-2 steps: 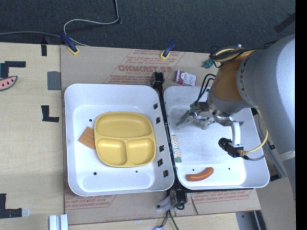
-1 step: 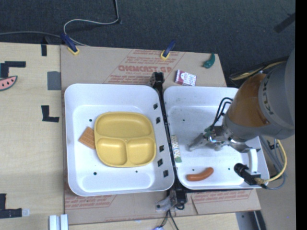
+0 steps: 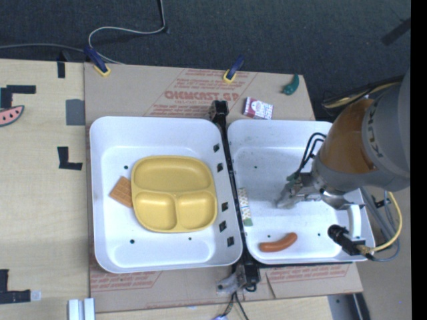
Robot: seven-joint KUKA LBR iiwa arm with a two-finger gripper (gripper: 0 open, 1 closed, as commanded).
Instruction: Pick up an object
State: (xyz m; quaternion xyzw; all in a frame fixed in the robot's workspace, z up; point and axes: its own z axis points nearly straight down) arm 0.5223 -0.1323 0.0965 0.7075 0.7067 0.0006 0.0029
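The pincer [image 3: 291,195] hangs low over the middle of the right bin [image 3: 267,135]. Its fingers blur together into a grey clump, so I cannot tell whether it is released or clenched, and nothing can be made out between them. The arm [image 3: 360,142] hides the bin's right side. A sausage [image 3: 277,243] lies near the bin's front edge, apart from the pincer. In the left bin [image 3: 107,245], a yellow divided plate [image 3: 175,193] partly covers a brown cracker [image 3: 122,192].
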